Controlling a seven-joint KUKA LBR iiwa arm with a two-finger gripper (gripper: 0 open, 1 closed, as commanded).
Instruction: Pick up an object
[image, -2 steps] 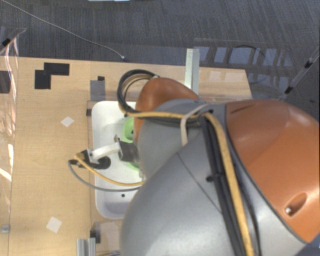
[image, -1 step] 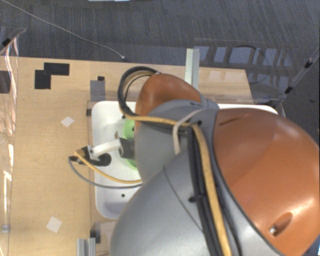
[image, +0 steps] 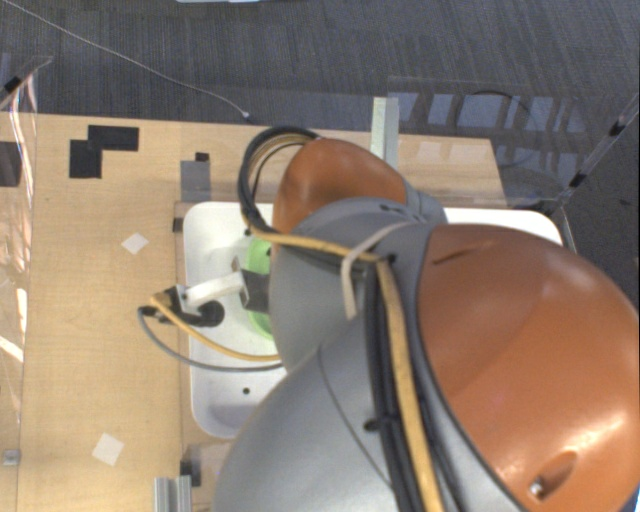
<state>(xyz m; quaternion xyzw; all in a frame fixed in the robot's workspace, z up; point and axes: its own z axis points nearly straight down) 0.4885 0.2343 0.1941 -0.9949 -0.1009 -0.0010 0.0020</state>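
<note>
My arm (image: 440, 360) fills most of the view, grey with a big orange band, reaching down over the left white bin (image: 205, 235). Its wrist sits low over the bin's middle. A bright green object (image: 260, 255) peeks out from under the wrist, partly hidden, with another green patch (image: 263, 322) just below. The gripper itself is covered by the arm's body.
A white and black connector (image: 205, 297) with yellow and black cables (image: 175, 330) juts left over the bin's rim. The wooden bench (image: 90, 300) carries black marks and small white tags. The right bin's rim (image: 500, 218) shows behind the arm.
</note>
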